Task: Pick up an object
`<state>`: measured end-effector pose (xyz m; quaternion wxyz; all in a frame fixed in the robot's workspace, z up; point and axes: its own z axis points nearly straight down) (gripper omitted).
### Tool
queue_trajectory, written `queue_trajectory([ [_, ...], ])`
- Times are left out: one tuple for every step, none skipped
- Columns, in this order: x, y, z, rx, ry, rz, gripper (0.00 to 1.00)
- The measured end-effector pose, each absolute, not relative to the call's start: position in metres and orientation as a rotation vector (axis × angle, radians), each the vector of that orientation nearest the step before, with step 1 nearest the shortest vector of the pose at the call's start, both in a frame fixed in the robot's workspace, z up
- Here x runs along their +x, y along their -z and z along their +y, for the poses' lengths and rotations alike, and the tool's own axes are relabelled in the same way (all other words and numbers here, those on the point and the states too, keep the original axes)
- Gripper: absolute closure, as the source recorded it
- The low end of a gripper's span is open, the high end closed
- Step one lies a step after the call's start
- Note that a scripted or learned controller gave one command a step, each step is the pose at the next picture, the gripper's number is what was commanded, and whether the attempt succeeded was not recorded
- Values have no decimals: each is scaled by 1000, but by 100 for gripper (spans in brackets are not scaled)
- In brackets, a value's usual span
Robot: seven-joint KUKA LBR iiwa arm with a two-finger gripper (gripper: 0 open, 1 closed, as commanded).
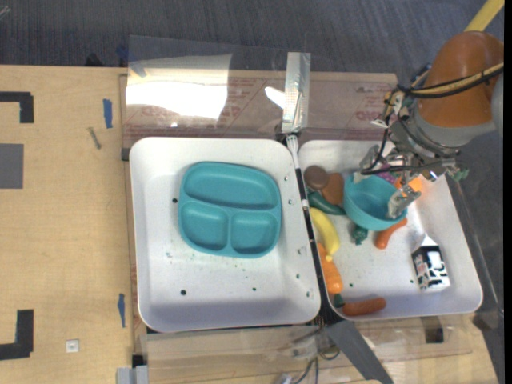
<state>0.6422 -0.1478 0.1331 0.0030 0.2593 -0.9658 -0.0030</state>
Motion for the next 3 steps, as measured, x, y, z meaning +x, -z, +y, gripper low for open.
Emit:
queue_trajectory([
  [613, -115, -134, 867, -5, -3032, 0],
  [622, -101, -151, 875, -21, -3048, 0],
  [654, -95, -167, 823, -14, -3054, 0],
])
